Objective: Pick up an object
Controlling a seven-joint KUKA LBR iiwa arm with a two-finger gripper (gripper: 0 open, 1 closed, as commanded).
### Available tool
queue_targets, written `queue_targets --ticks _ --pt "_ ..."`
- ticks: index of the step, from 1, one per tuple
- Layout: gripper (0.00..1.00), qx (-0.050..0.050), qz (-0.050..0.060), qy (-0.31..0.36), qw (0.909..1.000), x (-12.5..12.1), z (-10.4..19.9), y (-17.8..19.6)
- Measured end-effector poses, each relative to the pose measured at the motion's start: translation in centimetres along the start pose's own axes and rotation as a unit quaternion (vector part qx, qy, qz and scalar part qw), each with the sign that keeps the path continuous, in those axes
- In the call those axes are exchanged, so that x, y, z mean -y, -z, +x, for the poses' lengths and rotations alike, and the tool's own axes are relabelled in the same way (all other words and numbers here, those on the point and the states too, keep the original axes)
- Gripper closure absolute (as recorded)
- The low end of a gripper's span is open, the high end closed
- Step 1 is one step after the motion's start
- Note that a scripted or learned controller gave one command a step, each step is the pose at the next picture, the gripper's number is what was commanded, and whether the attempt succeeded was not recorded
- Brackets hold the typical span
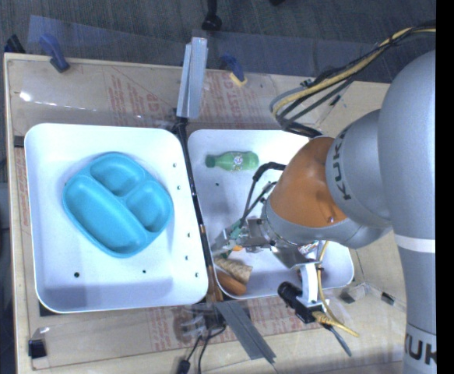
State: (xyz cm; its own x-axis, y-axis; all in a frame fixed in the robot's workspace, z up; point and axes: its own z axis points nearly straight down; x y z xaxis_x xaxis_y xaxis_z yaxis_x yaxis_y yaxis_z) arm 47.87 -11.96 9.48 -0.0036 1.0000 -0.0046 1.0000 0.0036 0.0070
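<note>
Two shallow white bins sit side by side on the bench (94,92).

Left bin (47,209): a blue divided tray (117,201) with three compartments, lying at a slant across the bin's middle, one long compartment toward the left edge, two smaller ones toward the right.

Right bin (211,201): a green bottle (232,160) lies on its side near the far edge, well apart from the arm. At the near left corner lies a brownish, bread-like piece (233,272), its lower end orange-tinted, touching or almost touching the bin wall. Just above it, a small cluster of mixed green and white bits (228,244); too small to tell what they are.

Arm (382,178): grey, with the orange band (308,189) above the wrist, reaching in from the right and covering most of the right bin's right half. Gripper (242,238) is low over the near left part of the right bin, at the small cluster and just above the bread-like piece. Wrist and cables hide the tips; gripper state cannot be told, and no object is seen held.

Black and yellow cables (336,80) loop over the bench's far right corner. A grey metal bar (191,76) stands at the far edge between the bins.
</note>
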Motion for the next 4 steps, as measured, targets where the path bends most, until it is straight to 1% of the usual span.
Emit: queue_targets --ticks 1,2,3,4 --pt "1.00 -0.002 0.003 0.003 1.0000 0.1 0.2 0.8" --pt "1.00 -0.003 0.004 0.001 1.0000 0.0 -8.9 -0.3" --pt "0.00 -0.003 0.004 0.001 1.0000 0.0 -8.9 -0.3" --pt "0.00 -0.003 0.005 0.003 1.0000 -6.9 -7.3 -0.4"
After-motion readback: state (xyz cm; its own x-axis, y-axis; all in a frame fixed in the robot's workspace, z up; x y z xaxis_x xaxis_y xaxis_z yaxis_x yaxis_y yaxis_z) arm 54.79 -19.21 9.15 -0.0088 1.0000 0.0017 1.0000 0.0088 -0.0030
